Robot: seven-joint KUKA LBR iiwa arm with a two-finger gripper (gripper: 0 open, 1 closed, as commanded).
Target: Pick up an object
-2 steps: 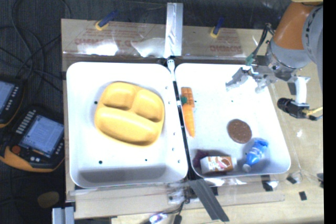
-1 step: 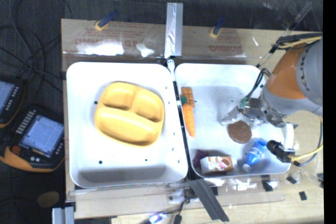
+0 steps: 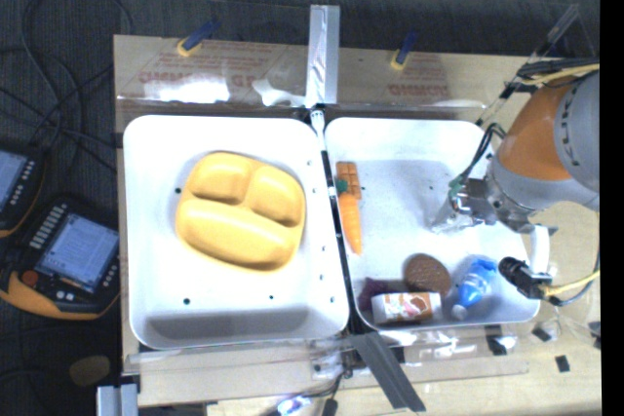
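Note:
In the right bin (image 3: 409,133) lie an orange carrot (image 3: 349,208) against the left wall, a brown round cookie-like disc (image 3: 426,272), a small blue bottle (image 3: 473,284) and a red-and-white package (image 3: 405,307) along the front wall. My gripper (image 3: 458,212) hangs low over the bin's right middle, above bare floor, up and right of the brown disc. Nothing shows between its tips. The grey arm with its orange band (image 3: 541,146) comes in from the right.
The left bin (image 3: 146,307) holds a large yellow sectioned tray (image 3: 240,208). A metal divider post (image 3: 323,54) stands at the back between the bins. Handheld controllers (image 3: 58,253) and cables lie on the floor to the left.

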